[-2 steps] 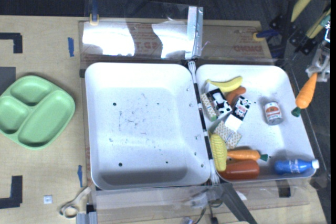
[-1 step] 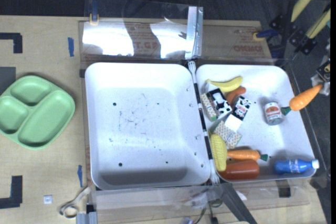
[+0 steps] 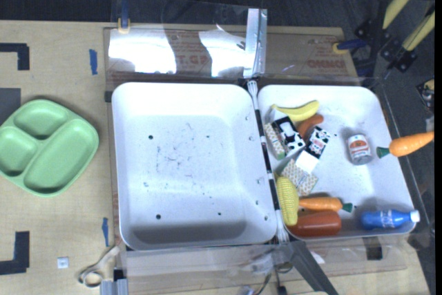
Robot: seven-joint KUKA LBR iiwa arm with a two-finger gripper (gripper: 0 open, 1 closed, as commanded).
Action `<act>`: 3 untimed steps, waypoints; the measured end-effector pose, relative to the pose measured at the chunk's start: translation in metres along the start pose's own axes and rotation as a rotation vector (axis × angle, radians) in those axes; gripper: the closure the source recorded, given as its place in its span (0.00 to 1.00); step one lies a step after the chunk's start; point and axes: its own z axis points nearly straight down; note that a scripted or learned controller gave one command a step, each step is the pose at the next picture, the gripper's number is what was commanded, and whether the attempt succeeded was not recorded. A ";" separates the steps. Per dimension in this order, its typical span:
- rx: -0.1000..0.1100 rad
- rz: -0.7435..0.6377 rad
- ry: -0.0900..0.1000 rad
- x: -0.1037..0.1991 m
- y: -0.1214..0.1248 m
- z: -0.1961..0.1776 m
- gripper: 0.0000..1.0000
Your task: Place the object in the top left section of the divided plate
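A light green divided plate (image 3: 48,146) lies on the wooden bench to the left of both bins. It has a small section at its top left (image 3: 39,116), another small one at the lower left (image 3: 14,152) and a long one on the right (image 3: 67,154). The loose objects lie in the right bin (image 3: 378,101): a banana (image 3: 298,109), a carrot (image 3: 411,144) on the right rim, a small can (image 3: 358,148), a blue bottle (image 3: 387,219), a corn cob (image 3: 287,198), a second carrot (image 3: 324,204) and a red sausage (image 3: 318,222).
The left white bin (image 3: 183,162) sits between the plate and the right bin. Black-and-white cartons (image 3: 291,135) and a patterned packet (image 3: 301,176) crowd the right bin's left side. A clear panel (image 3: 186,45) stands behind the bins. Tripod legs cross the dark floor at the back.
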 end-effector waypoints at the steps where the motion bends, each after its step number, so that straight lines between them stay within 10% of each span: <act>1: 0.002 -0.003 -0.006 0.001 -0.001 -0.007 1.00; 2: -0.004 -0.001 0.003 -0.018 -0.003 -0.077 1.00; 3: -0.004 -0.001 0.003 0.006 0.001 -0.066 1.00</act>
